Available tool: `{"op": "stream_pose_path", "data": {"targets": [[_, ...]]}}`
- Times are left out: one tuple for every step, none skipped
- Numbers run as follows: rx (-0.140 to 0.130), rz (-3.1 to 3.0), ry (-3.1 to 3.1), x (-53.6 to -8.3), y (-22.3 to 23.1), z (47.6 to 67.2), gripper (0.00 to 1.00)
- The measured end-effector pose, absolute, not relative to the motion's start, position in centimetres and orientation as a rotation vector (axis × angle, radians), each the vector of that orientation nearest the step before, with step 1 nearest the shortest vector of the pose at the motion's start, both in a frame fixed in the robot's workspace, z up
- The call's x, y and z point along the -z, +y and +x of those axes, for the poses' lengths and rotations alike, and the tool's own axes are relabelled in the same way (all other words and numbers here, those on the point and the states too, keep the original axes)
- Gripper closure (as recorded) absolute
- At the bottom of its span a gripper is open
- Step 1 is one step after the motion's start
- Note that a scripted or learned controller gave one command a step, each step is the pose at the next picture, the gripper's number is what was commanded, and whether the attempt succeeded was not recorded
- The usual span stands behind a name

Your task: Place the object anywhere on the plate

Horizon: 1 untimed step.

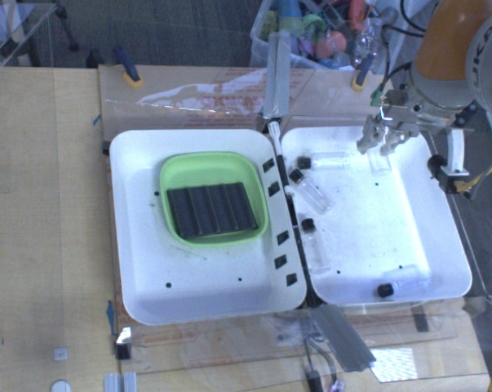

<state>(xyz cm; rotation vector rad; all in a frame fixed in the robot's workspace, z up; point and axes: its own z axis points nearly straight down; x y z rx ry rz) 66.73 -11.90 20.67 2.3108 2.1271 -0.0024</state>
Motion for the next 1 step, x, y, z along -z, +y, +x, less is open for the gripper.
{"op": "stream_pose_path", "data": {"targets": [[0.002,2.311,2.127,-20.69,-11.91,66.73,0.00]]}}
